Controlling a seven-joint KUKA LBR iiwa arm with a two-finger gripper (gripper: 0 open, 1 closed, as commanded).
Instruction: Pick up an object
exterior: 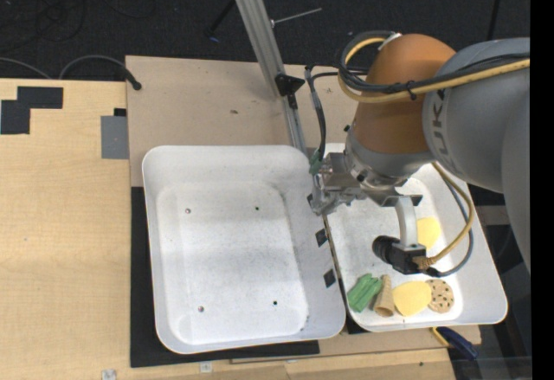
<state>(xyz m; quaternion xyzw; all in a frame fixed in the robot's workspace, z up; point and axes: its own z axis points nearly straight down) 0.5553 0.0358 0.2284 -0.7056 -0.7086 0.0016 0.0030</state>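
Observation:
My gripper point(324, 195) hangs over the left edge of the right bin point(485, 305), close to the rim shared with the left bin point(225, 240). The arm's orange and grey wrist covers the upper half of the right bin. Along that bin's front lie a green object point(364, 293), a tan cone-shaped piece point(383, 298), a round yellow piece point(411, 298) and a brown speckled cookie point(441, 295). A yellow block point(428, 232) rests further back near the right wall. All of these lie apart from the gripper, to its lower right.
A slanted aluminium rail point(260, 32) rises behind the bins and ends near the gripper. Black clips point(325, 257) sit along the rim between the bins. Bare wooden bench point(61, 222) stretches to the left.

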